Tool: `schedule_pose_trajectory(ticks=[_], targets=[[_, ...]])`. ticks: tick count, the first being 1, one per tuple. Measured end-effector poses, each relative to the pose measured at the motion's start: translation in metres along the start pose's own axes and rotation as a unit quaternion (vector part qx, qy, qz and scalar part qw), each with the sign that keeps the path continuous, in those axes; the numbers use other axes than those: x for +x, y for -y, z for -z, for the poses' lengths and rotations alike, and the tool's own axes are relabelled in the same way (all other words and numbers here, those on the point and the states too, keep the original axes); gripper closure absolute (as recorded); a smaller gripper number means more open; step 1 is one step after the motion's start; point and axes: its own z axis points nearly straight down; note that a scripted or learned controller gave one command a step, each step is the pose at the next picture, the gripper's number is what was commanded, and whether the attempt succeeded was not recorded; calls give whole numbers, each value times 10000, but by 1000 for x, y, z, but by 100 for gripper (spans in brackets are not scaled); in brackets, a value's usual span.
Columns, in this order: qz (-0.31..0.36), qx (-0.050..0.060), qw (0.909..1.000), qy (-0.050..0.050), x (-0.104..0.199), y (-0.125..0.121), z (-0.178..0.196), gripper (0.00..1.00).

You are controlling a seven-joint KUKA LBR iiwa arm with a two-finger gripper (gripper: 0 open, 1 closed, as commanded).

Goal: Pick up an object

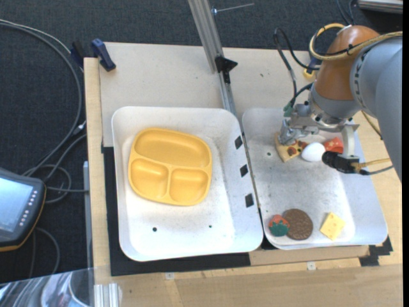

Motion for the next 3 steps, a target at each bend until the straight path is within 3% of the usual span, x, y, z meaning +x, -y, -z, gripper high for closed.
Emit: schedule_pose_trajectory(ticks=[2, 3], targets=[[0, 1, 10000, 4, 11, -4, 109, 100], [20, 54, 10000, -17, 63, 10, 102, 100]])
